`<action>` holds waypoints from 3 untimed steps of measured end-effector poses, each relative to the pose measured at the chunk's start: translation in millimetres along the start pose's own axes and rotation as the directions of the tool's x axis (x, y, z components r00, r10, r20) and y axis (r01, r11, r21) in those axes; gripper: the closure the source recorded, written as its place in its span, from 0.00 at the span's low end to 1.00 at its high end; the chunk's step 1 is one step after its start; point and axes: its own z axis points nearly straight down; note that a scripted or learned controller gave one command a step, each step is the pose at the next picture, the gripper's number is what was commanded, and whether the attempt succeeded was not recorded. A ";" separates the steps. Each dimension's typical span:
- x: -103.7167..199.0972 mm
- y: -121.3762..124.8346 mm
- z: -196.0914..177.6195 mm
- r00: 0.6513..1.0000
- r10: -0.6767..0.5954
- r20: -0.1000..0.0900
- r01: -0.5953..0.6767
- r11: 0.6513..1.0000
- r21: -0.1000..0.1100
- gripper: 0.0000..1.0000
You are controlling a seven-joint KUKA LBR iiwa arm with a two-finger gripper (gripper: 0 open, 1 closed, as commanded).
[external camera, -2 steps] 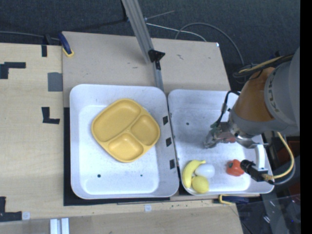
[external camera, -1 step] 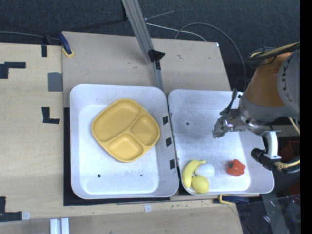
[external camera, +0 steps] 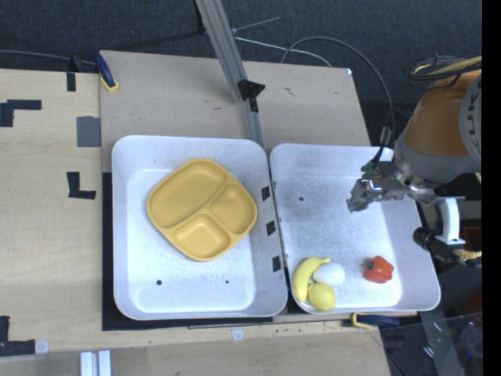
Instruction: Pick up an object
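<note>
Left shallow white bin [external camera: 133,210]: one yellow plastic plate with three compartments [external camera: 202,208], lying flat near the centre.

Right shallow white bin [external camera: 407,233]: yellow plastic banana [external camera: 306,273], white egg-shaped object [external camera: 330,274] and round yellow lemon-like fruit [external camera: 322,296], clustered touching at the near left corner; small red pepper-like toy [external camera: 378,269] apart, to their right.

Grey two-finger gripper [external camera: 358,200]: over the right bin's far half, well apart from all items, grasping nothing; whether spread or closed cannot be told.

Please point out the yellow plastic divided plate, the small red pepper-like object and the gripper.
yellow plastic divided plate [external camera: 202,208], camera view, middle ridge
small red pepper-like object [external camera: 378,269], camera view, body centre
gripper [external camera: 360,200], camera view, between fingertips
</note>
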 end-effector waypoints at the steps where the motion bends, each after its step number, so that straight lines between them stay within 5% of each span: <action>1: 3.1 -1.0 -42.7 1.000 0.000 0.000 0.000 1.000 0.000 1.00; 3: 105.5 -4.3 -36.9 1.000 -0.003 -0.001 0.003 1.000 0.006 1.00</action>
